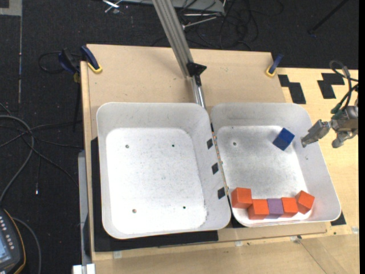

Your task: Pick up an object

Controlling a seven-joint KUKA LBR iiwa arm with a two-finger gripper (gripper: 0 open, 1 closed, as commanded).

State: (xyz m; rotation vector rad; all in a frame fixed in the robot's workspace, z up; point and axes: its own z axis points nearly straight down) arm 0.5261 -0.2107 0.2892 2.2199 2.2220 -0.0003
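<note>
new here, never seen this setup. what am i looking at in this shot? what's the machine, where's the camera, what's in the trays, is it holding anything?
One camera, fixed above the bench, looks down at a slant. Two shallow white trays sit side by side: the left tray and the right tray. The machine is a robot arm coming in from the right of the picture; its gripper sits at the right tray's far right rim. A blue block lies beside it in that tray, apart from it. Along the near edge sits a row of blocks: four orange blocks and one purple block. Nothing is visible between its fingers, so it holds nothing.
</note>
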